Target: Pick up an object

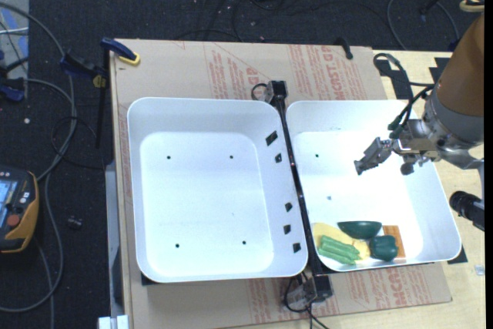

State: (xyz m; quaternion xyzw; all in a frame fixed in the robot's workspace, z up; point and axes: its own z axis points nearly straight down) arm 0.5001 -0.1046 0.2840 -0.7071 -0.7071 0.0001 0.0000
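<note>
The gripper (370, 159) is seen above the right bin (441, 189), its fingers apparently together with nothing between them. Green objects (359, 240) are clustered at that bin's near edge, well apart from it.

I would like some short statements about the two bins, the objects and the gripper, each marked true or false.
1. The objects lie in the right bin. True.
2. The gripper hangs above the left bin. False: it is over the right bin.
3. The green ridged object lies near that bin's front edge. True.
4. The dark green bowl-shaped object sits in the far corner. False: it is in the front pile.
5. The gripper touches the pile. False: it is apart from it.
</note>
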